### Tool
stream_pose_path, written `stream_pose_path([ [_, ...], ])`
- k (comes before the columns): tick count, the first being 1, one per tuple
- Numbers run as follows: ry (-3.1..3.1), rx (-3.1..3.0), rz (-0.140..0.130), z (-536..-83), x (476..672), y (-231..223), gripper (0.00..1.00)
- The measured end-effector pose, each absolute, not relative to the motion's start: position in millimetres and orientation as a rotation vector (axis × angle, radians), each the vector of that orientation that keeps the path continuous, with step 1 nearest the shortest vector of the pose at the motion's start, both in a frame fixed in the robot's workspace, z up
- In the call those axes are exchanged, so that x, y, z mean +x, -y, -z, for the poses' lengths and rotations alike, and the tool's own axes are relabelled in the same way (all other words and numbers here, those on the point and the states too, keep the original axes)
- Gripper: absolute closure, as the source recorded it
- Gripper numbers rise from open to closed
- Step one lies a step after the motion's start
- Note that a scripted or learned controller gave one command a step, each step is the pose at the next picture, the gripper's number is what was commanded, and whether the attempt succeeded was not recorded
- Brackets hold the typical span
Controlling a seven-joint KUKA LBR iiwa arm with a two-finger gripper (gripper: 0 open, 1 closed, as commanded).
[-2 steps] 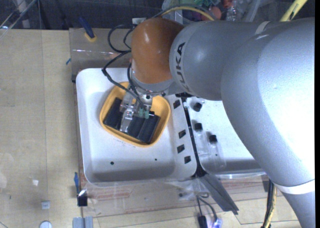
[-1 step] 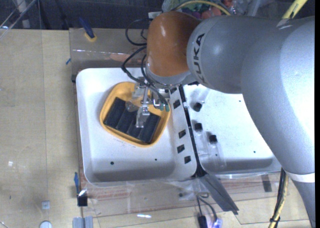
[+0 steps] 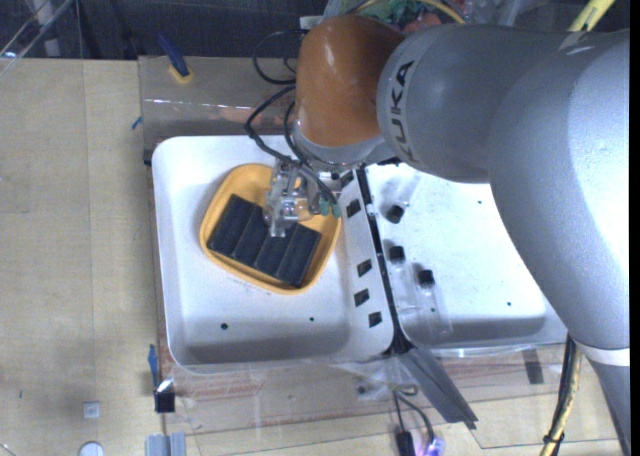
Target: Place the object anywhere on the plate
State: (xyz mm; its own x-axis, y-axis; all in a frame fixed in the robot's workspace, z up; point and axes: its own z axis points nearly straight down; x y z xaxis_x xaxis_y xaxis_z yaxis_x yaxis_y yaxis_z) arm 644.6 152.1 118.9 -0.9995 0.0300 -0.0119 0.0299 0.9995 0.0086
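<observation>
Here the grey arm (image 3: 480, 74) comes in from the right side of the frame and bends down over the left white bin (image 3: 200, 314). Its orange band (image 3: 335, 79) is in the upper middle of the frame, and below it the claw (image 3: 285, 206) hangs over a yellow plate (image 3: 222, 206) that lies in the middle of this bin. On the plate there is a black ribbed object (image 3: 262, 242), flat and made of several dark strips side by side, and it covers most of the plate. The claw tip is just above or touching the upper edge of this black object; I cannot tell which. Whether the claw is apart or together cannot be told, because the metal parts are small and blurred. The right white bin (image 3: 470, 274) lies just beside the left one, partly under the arm, with a few small dark pieces near the middle wall. Both bins stand on a light wooden desk (image 3: 70, 244).
</observation>
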Motion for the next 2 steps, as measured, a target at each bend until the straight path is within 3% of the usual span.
stream_pose_path([
  [1,-3.139,-0.073,-0.002,-177.4,593.7,-111.1,1.0],
  [2,-3.139,-0.073,-0.003,-177.5,593.7,-111.0,0.0],
])
